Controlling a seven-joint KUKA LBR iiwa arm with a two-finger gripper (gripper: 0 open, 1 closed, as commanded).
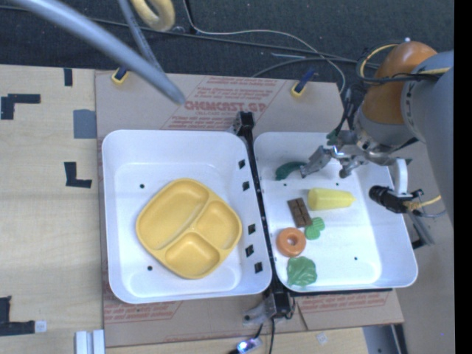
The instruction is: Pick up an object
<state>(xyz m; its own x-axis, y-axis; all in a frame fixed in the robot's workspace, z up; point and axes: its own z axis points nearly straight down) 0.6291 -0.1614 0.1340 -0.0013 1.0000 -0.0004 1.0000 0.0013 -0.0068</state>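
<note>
Gripper (330,161) over the top of the right bin (391,260), fingers spread with nothing between them.

We see its left finger tip just beside a dark green piece (286,171), with a yellow corn cob (330,198) just below. Lower in that bin lie a brown bar (299,212), an orange ring (290,241) and a green leafy piece (302,271). The left bin (122,198) holds a yellow divided plate (189,228).

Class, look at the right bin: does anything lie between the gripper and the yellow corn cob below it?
Nothing visible does. The gripper hangs over the upper part of the right bin, and the yellow corn cob lies just below it with bare white floor between. The dark green piece sits off to the left.
</note>
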